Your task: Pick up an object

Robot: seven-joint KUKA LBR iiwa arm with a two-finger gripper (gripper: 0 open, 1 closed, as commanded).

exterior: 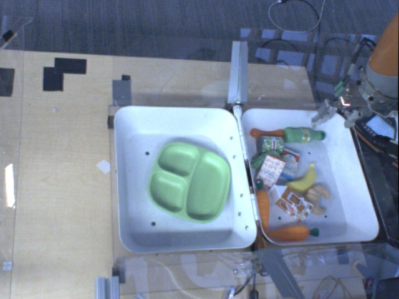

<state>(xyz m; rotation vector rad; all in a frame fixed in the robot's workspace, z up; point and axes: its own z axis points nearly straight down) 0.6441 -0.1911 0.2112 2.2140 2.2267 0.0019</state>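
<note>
The task looks barely begun: nothing is lifted, and every candidate object lies in the right bin (365,195). The gripper (332,111) hangs at that bin's far right corner, above the rim, with nothing visible between its fingers; whether they are spread or closed I cannot tell, since they are small and blurred there. Inside the right bin, a green bottle (303,135) lies on its side near the far wall, the nearest thing to the gripper but apart from it. Nearer the bin's middle sit a small carton (270,169) and a banana (303,179), and a carrot (290,233) lies along the near wall. The left bin (134,229) holds a green divided tray (189,181). What is left, by my reading, is everything: choosing an object, descending on it, closing and lifting it.
</note>
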